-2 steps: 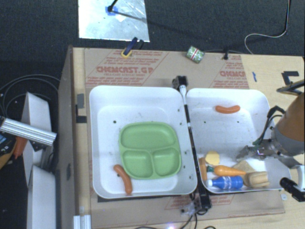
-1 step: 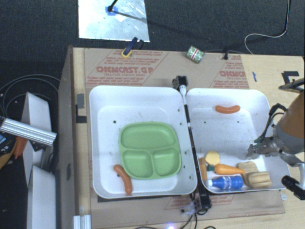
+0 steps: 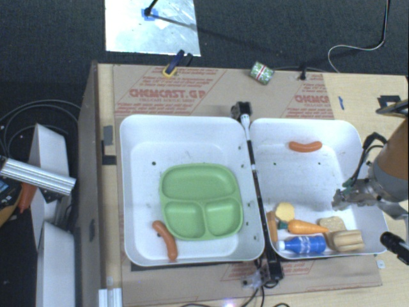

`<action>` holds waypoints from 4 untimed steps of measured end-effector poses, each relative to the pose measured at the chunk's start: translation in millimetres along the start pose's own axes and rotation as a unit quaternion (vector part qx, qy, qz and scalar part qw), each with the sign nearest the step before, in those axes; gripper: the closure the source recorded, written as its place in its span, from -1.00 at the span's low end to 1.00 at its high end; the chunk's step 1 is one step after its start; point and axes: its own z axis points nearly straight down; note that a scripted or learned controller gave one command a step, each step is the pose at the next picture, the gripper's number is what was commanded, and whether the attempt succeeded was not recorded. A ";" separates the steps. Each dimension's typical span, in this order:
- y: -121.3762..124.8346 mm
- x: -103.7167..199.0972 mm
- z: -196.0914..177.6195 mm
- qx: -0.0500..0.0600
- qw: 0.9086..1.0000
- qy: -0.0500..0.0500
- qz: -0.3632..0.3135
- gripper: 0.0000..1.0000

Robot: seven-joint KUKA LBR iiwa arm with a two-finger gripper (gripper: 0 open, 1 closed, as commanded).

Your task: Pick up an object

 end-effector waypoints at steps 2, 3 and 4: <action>58.4 29.0 -75.3 0.000 1.000 0.000 -0.001 1.00; 80.1 57.5 -82.5 0.000 1.000 0.000 -0.001 1.00; 88.2 92.7 -99.6 0.000 1.000 0.001 -0.001 1.00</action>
